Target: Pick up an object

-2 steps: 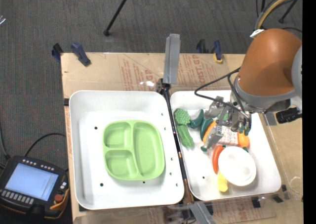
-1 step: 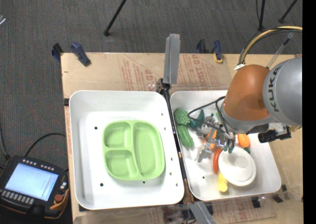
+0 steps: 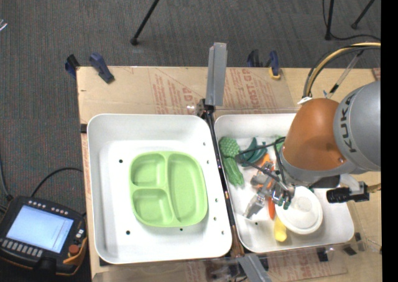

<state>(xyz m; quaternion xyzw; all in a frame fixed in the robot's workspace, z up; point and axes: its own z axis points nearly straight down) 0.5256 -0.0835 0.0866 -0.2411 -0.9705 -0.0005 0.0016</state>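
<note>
- Dark carpet surrounds a cardboard-topped bench [image 3: 155, 84] bearing two white bins.
- Right bin [image 3: 339, 228] holds the clutter: a green knobbly toy [image 3: 231, 157] at its 9 o'clock, a white bowl [image 3: 301, 212] toward 5 o'clock, a yellow piece [image 3: 280, 232] at 6 o'clock.
- Gripper [image 3: 260, 203] hangs near the bin's centre, just beside the bowl's 9 o'clock; whether its claw is wide or narrow, I cannot tell.
- Left bin [image 3: 102, 150] carries a green divided plate [image 3: 168, 188].
- Teach pendant [image 3: 40, 231] lies at the bench's 8 o'clock.

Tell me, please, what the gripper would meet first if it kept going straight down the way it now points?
Most likely the orange carrot-like piece under the gripper, in the right bin, close beside the white bowl. Depth is hard to judge from above.
</note>
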